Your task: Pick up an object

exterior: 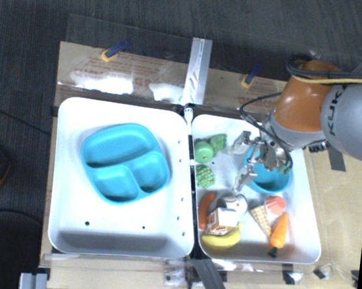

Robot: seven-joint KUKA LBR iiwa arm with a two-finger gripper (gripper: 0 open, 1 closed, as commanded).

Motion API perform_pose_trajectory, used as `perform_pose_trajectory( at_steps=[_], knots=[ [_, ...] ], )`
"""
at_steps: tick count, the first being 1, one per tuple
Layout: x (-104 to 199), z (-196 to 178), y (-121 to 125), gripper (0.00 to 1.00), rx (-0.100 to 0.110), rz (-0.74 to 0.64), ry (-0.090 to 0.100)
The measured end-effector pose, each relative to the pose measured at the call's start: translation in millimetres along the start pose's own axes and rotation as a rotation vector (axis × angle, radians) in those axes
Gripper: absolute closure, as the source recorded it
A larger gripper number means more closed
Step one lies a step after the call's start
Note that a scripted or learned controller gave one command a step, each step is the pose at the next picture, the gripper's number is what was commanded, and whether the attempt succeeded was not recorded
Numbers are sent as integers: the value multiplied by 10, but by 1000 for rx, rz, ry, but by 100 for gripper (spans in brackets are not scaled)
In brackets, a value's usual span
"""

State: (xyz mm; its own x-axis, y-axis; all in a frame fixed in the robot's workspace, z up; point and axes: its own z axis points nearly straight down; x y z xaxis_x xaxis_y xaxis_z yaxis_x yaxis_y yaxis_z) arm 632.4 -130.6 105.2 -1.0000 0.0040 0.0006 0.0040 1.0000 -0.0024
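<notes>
the arm (329, 113) reaches in from the right over the right bin (309, 218). the gripper (249, 161) hangs over the bin's middle, its fingers spread apart with nothing between them. a blue bowl (275, 178) sits just right of it. green toys (206, 151) lie to its left; a small carton (222, 221), a banana (221, 240), a carrot (279, 232) and a cone (261, 217) crowd the near end. the left bin (67, 218) holds a blue divided tray (125, 161).
</notes>
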Motion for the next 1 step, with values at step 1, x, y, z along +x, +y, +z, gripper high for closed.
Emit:
perform_pose_trajectory(
  at_steps=[1],
  knots=[
    [33,80,-305,0,-7,-117,-5]
  ],
)
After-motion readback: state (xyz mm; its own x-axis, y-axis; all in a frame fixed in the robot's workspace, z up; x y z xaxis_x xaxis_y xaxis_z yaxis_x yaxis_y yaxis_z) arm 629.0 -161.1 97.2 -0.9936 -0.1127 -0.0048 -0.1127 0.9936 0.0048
